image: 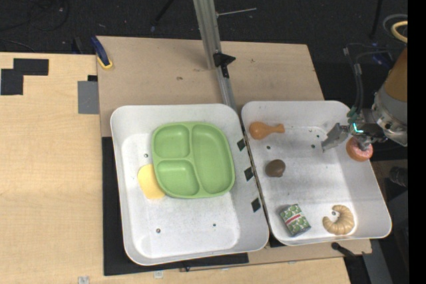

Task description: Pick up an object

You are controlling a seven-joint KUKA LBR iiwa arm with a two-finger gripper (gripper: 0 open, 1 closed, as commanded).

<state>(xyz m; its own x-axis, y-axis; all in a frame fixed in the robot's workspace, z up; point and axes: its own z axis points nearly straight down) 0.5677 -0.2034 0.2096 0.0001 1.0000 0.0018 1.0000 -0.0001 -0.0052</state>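
We see two white bins on a pale wooden bench (266,70), dark floor behind and a metal post (203,16) rising at the back. The gripper (349,133) hangs at the right bin's (313,209) right wall beside a pink ring (360,150); whether its fingers grip anything, we cannot tell. A green divided tray (193,159) lies in the left bin (180,236); a croissant (340,219) in the right.

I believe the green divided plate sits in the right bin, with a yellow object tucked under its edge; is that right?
Not quite: the camera view shows the green divided plate in the left bin, not the right. The yellow object is indeed tucked under its edge.
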